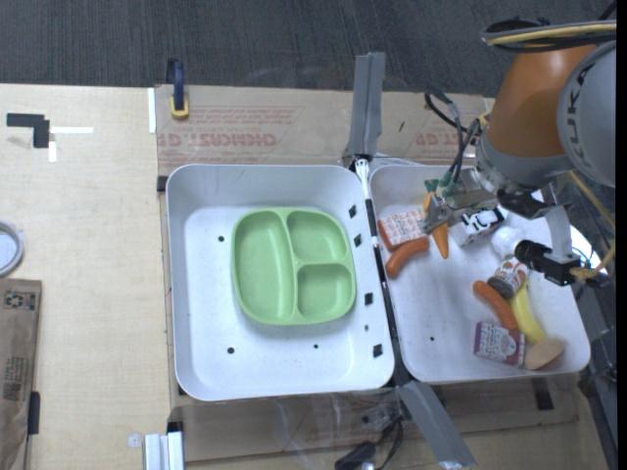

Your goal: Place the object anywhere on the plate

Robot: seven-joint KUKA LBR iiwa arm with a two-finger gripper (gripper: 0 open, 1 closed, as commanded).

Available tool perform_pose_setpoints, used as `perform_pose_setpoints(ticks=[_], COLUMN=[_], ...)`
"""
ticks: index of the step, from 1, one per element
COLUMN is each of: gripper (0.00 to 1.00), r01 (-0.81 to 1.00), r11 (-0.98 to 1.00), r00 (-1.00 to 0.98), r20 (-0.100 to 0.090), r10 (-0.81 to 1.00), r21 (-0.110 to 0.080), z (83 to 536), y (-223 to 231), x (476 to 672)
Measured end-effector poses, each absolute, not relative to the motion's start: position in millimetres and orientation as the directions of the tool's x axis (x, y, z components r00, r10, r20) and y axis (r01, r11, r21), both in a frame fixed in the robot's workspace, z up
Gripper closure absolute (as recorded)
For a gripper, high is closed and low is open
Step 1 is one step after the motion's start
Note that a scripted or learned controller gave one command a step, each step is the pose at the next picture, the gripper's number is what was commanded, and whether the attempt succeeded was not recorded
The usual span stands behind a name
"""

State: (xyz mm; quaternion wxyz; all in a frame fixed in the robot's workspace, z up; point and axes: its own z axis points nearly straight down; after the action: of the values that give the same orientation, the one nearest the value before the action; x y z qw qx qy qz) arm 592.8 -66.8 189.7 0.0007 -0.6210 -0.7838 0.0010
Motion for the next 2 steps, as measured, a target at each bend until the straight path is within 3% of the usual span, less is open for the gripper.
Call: perform_pose_setpoints(ticks=[1, 2], gripper=[1.00, 1.00], r01=[0.933, 0.914], r11=[0.361, 0.406], r00=[-0.361, -0.406], r20=[0.000, 0.000], r10=[0.933, 0.914], r21=[-0.004, -0.004], z=[196, 189], y=[0, 59], x=[591.6, 606.9])
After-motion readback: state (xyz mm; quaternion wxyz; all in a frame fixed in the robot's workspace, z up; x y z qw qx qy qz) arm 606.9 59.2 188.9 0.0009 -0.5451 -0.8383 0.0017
